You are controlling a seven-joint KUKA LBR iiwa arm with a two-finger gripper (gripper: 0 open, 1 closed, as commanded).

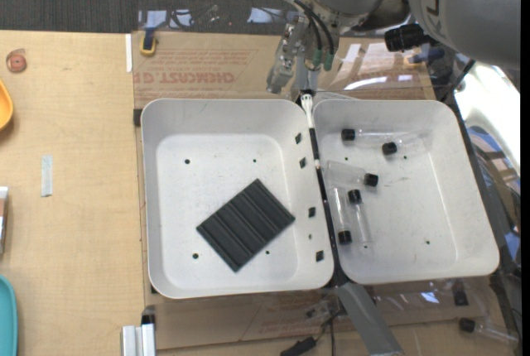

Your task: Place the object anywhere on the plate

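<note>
Overhead, two shallow white bins sit side by side on a tan worktop (66,205). The left bin (166,127) holds a dark ribbed rectangular plate (246,223), lying flat and turned at an angle near the bin's middle. The right bin (447,139) holds several clear tubes with black caps (354,214), scattered in its left half. The grey and orange arm hangs above the far edge where the bins meet; its gripper (300,64) is blurred, so whether the jaws are open or closed cannot be told.
</note>
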